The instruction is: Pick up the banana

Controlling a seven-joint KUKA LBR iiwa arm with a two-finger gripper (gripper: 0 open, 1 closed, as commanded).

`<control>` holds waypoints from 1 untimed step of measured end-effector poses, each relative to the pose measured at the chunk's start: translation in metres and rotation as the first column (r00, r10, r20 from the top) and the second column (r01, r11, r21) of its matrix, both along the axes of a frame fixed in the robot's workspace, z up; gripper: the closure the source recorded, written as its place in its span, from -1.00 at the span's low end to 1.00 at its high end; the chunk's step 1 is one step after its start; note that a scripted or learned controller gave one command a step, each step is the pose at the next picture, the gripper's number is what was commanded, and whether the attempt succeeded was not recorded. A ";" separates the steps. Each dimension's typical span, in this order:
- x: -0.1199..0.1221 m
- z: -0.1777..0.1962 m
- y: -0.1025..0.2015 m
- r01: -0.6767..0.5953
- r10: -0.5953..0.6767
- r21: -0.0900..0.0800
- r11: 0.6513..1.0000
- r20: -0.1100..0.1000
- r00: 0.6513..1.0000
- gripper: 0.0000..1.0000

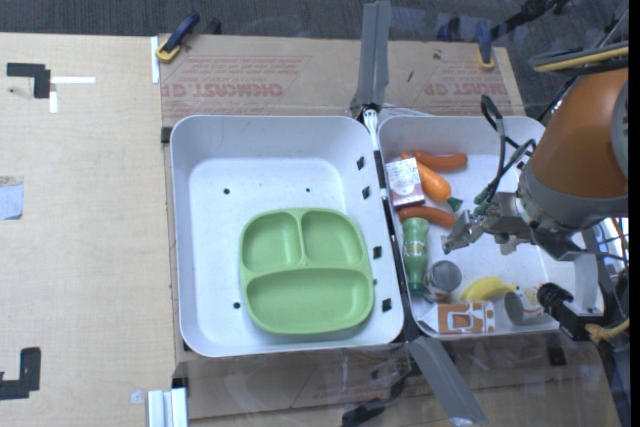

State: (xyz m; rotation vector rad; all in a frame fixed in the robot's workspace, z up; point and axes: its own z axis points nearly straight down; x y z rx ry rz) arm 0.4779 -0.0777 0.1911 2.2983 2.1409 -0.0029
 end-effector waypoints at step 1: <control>0.023 0.021 0.039 0.092 -0.092 0.000 0.996 -0.002 0.996 -1.00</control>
